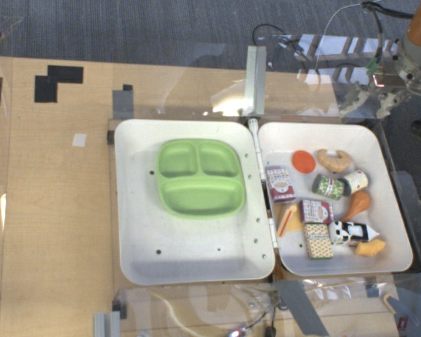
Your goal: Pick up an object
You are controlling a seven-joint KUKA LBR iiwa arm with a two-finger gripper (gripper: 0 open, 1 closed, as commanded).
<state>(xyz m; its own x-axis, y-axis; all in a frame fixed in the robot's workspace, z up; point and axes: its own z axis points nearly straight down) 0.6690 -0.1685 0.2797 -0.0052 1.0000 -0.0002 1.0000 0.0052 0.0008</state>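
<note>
The left bin (137, 258) holds a green plate (199, 177) with three compartments, lying flat near its middle. The right bin (386, 160) carries the small things to pick from, crowded toward its centre: a bagel (335, 160), an orange chicken leg (358, 203), a red disc (304, 161), a green can (329, 187) on its side, small printed cartons (280, 182) and a black-and-white cow (349, 232). The gripper (379, 93) hangs beyond the bin's far right corner — I cannot tell how its jaws stand.
</note>
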